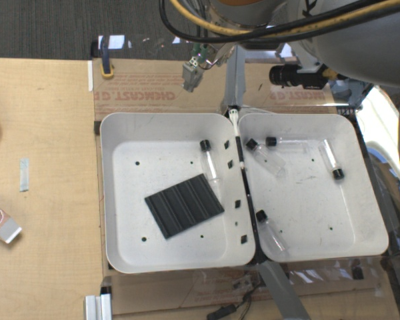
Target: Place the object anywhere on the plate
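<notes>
Grey arm [360, 25] looms above the black ribbed plate [184, 206]; tool [193, 76], grip state unreadable, should first descend squarely onto 1 clear tube [207, 157] beside that plate.

Arm raised at twelve o'clock.
The grey arm [347, 25] with orange band hangs high; its gripper [193, 75] points down, toward eleven o'clock.

Black ribbed plate [184, 206], white bins [113, 199], black-capped clear tubes [331, 159]
</notes>
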Available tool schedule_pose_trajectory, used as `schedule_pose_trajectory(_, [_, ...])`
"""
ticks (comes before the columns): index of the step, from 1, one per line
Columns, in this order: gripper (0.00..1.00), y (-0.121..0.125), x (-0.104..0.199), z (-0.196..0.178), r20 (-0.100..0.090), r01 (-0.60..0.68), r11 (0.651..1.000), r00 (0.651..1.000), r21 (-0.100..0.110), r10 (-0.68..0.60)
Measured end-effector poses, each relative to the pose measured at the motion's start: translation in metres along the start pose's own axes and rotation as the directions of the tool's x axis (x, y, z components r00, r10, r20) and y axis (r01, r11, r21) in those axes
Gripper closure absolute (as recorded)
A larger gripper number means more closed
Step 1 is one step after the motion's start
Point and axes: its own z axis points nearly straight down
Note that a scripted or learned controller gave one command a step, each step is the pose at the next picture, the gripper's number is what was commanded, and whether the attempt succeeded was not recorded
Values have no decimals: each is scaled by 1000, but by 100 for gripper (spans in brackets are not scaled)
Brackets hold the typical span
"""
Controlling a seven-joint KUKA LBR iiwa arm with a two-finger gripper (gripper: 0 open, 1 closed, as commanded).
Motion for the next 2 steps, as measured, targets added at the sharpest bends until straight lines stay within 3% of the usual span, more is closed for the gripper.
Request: schedule_pose_trajectory(2, [100, 30, 29, -13, 2, 168, 986, 986, -2, -168])
